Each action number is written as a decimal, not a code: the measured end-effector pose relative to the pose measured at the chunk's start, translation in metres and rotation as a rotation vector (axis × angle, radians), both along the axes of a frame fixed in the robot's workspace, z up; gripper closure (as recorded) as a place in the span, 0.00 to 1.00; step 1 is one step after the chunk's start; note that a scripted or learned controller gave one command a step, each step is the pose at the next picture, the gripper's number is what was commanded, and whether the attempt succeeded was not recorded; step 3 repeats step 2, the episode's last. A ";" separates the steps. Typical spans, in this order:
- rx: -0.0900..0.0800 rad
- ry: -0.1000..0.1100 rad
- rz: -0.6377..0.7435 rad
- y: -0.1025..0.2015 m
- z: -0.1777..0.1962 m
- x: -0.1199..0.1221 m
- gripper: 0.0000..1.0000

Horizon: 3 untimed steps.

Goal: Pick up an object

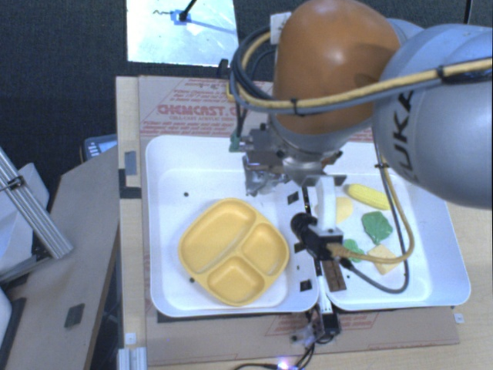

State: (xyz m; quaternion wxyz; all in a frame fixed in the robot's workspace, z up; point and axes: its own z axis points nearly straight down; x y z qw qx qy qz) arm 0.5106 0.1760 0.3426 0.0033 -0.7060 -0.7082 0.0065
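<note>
We see the arm [370, 83] reaching in from three o'clock, its orange dome and grey housing covering the upper part of both bins. The pincer [323, 199] hangs below the wrist over the seam between the two bins, but its tips blur into the black cabling and brackets there, so we cannot tell whether it is released or clenched, and we see nothing clearly gripped in it. In the left bin [166, 206], a yellow divided plate [233, 250] lies flat toward six o'clock, its three compartments facing up. The right bin [443, 272] holds the small things: a yellow banana-like piece [368, 196] at twelve o'clock of the group, a green piece [377, 226] just below it, a pale yellow wedge [383, 254] below that, and a small green bit [353, 247] at nine o'clock of the wedge. A cable [397, 230] loops across these pieces. Both bins rest on a cardboard sheet [185, 108] on the surface [77, 206].
</note>
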 end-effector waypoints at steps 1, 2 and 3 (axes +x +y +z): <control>0.006 -0.014 0.000 -0.006 0.014 -0.025 1.00; 0.015 -0.031 0.008 0.062 0.154 -0.023 1.00; 0.015 -0.031 0.008 0.062 0.154 -0.023 1.00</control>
